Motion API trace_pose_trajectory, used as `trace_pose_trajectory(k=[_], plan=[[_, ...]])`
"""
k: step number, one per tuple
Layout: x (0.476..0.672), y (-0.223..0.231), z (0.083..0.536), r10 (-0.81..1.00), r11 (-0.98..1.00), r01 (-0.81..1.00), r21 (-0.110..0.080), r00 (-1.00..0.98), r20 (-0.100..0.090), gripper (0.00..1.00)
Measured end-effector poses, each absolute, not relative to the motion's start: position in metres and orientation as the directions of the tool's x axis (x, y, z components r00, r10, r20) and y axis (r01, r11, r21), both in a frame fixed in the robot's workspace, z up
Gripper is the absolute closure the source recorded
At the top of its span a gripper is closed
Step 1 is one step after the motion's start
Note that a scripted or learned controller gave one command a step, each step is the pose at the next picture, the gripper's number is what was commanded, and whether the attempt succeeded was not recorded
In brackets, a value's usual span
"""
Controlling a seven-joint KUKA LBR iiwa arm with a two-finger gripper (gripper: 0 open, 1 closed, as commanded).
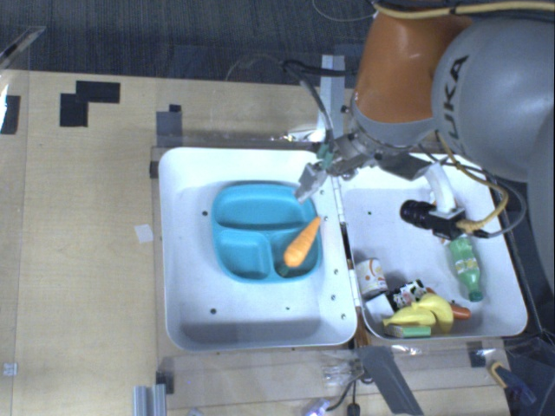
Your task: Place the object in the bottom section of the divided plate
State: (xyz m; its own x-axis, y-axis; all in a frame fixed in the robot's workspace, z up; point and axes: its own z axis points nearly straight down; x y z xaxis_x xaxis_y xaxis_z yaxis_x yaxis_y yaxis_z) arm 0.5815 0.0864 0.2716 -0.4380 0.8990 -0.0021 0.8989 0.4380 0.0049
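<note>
A blue divided plate (251,211) lies in the left white bin (186,258). An orange carrot (301,243) rests tilted on the plate's right side, its thick end in the lower right section and its tip over the rim. My gripper (314,178) hangs just above the plate's upper right rim, a short way above the carrot's tip. Nothing shows between its fingers.
The right bin (494,319) holds a green bottle (465,267), a small white can (371,276), a yellow banana-like toy (421,313) and a small black and white object (406,295). The ridge between the bins runs just right of the plate.
</note>
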Motion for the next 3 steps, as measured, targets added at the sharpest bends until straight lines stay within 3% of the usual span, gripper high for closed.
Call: trace_pose_trajectory(k=[1,2,3], plan=[[0.543,0.114,0.189,0.645,0.764,0.645,0.004,-0.764,-0.002,0.00],[0.502,0.163,0.170,0.551,0.835,0.551,0.004,-0.835,-0.003,0.00],[0.505,0.163,0.182,0.553,0.833,0.553,0.010,-0.833,-0.007,1.00]])
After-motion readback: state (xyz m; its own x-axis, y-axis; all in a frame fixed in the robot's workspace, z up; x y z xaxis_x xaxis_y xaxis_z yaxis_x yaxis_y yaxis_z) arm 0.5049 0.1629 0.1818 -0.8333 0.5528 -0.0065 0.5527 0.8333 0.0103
